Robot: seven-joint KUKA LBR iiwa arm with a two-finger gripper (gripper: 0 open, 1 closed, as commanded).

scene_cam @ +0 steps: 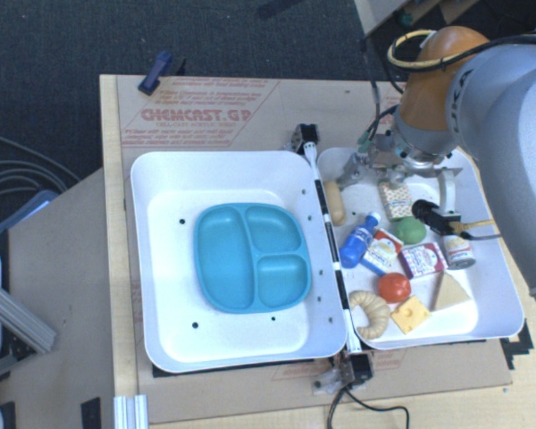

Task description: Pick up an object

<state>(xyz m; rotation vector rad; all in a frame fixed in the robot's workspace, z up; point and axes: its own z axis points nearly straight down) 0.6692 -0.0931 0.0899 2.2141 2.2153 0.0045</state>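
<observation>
two white bins: the left bin [161,311] holds a plain turquoise divided plate [250,256]; the right bin [496,307] holds a mixed pile. in it are a blue bottle [359,241] with a white label, a green ball [411,231], a red tomato [394,287], a yellow cheese block [410,315], a beige pretzel ring [372,313], a tan bread roll [334,201], a pale cream wedge [451,291], a white packet with red print [422,259], and a speckled cracker [396,200]. the arm [509,123] is grey with an orange band [438,79]. the bench board [205,114] is tan with red lettering; the floor [54,61] is dark.
</observation>
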